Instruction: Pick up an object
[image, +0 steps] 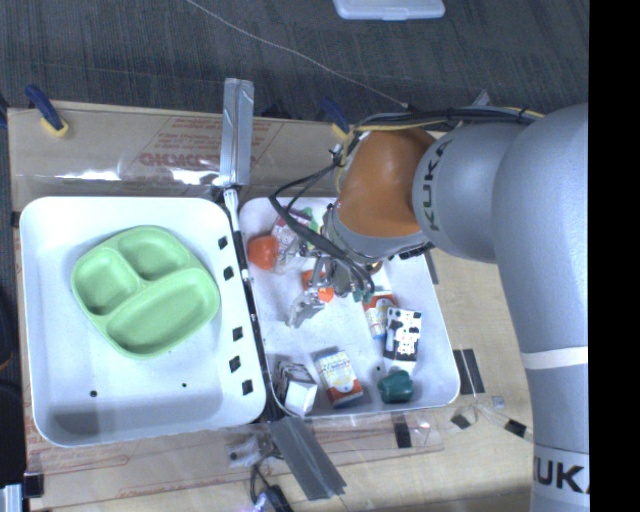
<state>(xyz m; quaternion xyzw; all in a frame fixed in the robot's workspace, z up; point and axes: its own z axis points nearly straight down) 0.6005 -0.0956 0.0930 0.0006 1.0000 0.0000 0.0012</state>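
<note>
Arm reaches in from 3 o'clock, wrist with the orange band over the upper middle of the right bin (440, 340). Gripper (318, 297) hangs low inside that bin, fingers pointing toward 7 o'clock. From where I stand the fingers (303, 311) look slightly spread with nothing visibly between them; the tips are small and partly blurred, so I hold that loosely.

Candidate objects, all in the right bin: an orange-red ball (262, 251) at 10 o'clock of the gripper, near the divider; a black-and-white carton (402, 333) at 4 o'clock; a dark green lump (396, 385) at 5 o'clock by the lower wall; a small printed box (338, 373) at 6 o'clock; a white-and-dark piece (296, 389) at 7 o'clock in the lower corner. Some clear wrapping lies under the wrist, hard to resolve. Left bin (40, 300) holds a green divided plate (145, 290), well apart from the action.

Judgement: the step in hand is the descent and closing. The bare floor beneath the tips suggests no object is centred there. To do it well, the gripper should shift over one item, straddle it with a finger on each side, descend until the tips pass its widest part, then close. The printed box offers flat parallel faces; the ball would tend to roll away.
</note>
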